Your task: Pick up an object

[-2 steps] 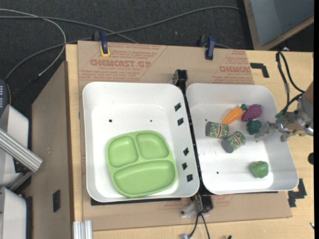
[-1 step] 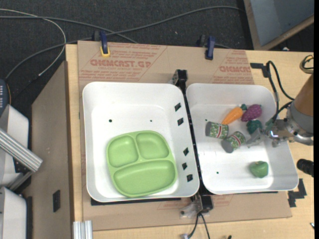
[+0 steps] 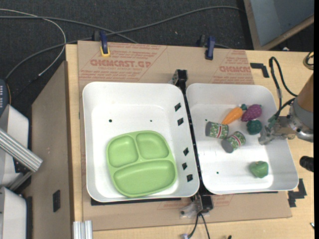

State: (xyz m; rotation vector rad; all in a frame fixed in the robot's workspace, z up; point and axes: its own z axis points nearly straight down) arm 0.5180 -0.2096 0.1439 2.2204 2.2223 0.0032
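Six small objects are seen in the right bin (image 3: pixel 239 185) left of the gripper (image 3: pixel 273 131), nearest a dark green piece (image 3: pixel 253 127) and purple grapes (image 3: pixel 252 112); nothing is held, and the finger state cannot be told.

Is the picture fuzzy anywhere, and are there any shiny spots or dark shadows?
In the camera view, light is even and soft; the green three-part plastic plate looks sharp, with faint pale sheen on its rims. The white right-hand bin is bright but not glaring. The small toys, like the orange carrot, cast only faint shadows. The metal gripper at the bin's right edge looks slightly blurred.
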